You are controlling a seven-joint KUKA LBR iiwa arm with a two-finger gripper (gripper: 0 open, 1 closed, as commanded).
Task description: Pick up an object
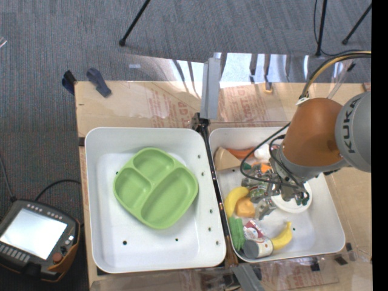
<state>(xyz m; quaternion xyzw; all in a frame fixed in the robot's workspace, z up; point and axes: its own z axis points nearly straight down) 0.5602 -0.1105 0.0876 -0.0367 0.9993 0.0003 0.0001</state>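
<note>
Camera view: hand (pixel 265 194) over yellow banana (pixel 235 198) w/ orange fruit (pixel 245 208); finger state unclear.

Light green divided plate (pixel 156 188) in white left bin (pixel 103 150). White right bin (pixel 330 223): two yellow bananas (pixel 234 199) (pixel 282 236), orange fruit (pixel 245 208), green vegetable (pixel 236 233), red-and-white can (pixel 257 240). Arm's wrist band orange (pixel 312 135).
</note>
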